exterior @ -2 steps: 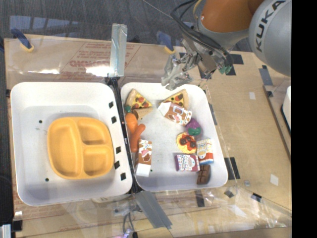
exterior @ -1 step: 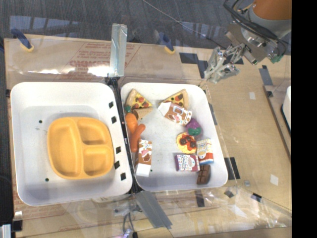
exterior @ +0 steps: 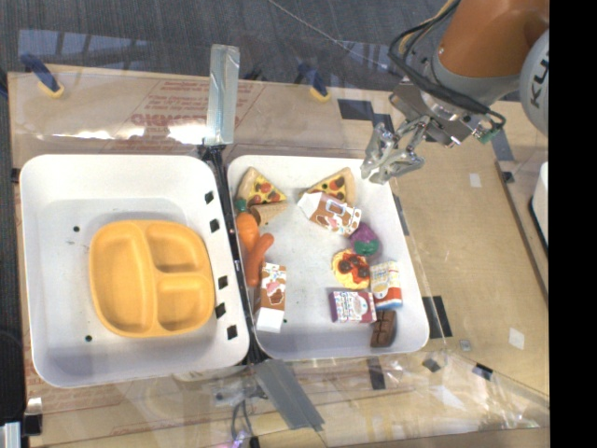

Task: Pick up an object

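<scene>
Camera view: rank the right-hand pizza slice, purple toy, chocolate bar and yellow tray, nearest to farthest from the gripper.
From the gripper, above the right bin's top right corner:
1. Right-hand pizza slice, bin's upper right.
2. Purple toy, right side, mid-bin.
3. Chocolate bar, bottom right corner.
4. Yellow tray, in the left bin.

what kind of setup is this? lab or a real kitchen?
Most likely a robotics lab bench, not a kitchen. Two white bins are taped to a board, the right one holds toy food, and a robot arm with a gripper hangs above its corner.
</scene>
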You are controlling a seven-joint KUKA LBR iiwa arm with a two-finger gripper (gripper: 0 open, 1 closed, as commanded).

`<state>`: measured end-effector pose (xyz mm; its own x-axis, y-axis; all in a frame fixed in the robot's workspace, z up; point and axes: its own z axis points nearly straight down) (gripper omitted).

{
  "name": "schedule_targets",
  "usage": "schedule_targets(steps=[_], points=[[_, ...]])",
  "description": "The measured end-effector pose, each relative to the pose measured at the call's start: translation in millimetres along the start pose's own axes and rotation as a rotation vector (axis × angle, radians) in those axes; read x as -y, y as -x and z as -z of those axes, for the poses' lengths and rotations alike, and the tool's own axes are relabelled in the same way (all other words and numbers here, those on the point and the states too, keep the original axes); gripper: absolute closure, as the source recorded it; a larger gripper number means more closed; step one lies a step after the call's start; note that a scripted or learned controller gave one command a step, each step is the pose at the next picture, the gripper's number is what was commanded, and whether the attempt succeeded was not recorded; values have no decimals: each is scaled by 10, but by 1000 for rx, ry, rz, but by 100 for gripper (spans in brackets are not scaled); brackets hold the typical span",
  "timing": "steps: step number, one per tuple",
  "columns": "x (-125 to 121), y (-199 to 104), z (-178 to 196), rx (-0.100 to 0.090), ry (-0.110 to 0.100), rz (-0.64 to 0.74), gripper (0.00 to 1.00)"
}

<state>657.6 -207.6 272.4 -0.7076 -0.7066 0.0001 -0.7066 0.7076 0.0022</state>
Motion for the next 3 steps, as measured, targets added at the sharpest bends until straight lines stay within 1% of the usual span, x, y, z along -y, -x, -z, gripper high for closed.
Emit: schedule_targets(steps=[1, 2, 3], points=[[-41, 45, -189, 1, -2, 98, 100], [3, -1, -360, 1, 0, 449, 100], [0, 5, -530, 0, 0, 631, 100]])
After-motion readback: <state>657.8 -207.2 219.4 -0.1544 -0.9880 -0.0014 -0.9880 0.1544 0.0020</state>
